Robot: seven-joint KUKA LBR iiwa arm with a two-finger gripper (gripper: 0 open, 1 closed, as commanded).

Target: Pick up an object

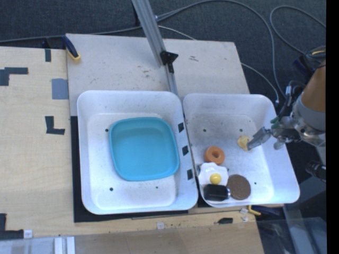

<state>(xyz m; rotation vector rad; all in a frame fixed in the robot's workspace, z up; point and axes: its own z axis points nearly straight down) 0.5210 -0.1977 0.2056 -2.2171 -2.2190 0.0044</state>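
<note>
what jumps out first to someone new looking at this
A bright blue square plate lies in the left bin. In the right bin, an orange donut, a toy fried egg and a brown disc cluster near the front, and the claw is at a small yellow piece.

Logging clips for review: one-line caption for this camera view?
Arm's hand beside a small yellow piece in the right bin; blue plate fills the left.

Left white bin (95, 194) holds turquoise plate (144, 148), lying flat at centre. Grey metal pole (153, 33) slants down to seam between bins, black clamp (168, 57) on it. Yellow-blue clamp (71, 48) at board's far-left corner. Cables (254, 20) loop over dark floor beyond bench.
</note>
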